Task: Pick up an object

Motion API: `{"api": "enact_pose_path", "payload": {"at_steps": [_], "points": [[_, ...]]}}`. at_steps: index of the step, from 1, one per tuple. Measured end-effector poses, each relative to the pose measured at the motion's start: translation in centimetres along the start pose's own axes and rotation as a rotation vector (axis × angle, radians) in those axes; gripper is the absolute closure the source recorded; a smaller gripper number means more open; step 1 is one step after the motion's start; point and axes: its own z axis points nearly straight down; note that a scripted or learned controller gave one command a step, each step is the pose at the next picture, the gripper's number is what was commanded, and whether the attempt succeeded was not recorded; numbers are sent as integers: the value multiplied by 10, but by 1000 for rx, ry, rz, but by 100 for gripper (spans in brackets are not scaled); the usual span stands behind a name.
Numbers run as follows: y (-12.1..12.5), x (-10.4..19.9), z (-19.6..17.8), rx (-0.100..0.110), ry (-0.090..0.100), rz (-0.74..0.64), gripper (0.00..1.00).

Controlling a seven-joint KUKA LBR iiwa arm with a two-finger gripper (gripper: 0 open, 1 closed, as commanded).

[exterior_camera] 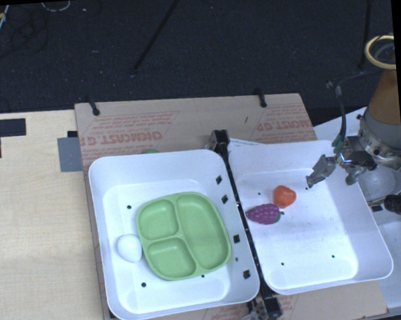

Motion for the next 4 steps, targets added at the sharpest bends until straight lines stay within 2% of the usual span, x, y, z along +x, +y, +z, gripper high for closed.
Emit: {"api": "enact_pose_path", "payload": {"at_steps": [1, 2, 3, 4], "points": [[2, 0, -6, -11, -2, -2, 0], [2, -1, 37, -7, -1, -1, 0], [-8, 0, 93, -6, 0, -1, 0], [-9, 2, 147, -6, 0, -1, 0]]}}
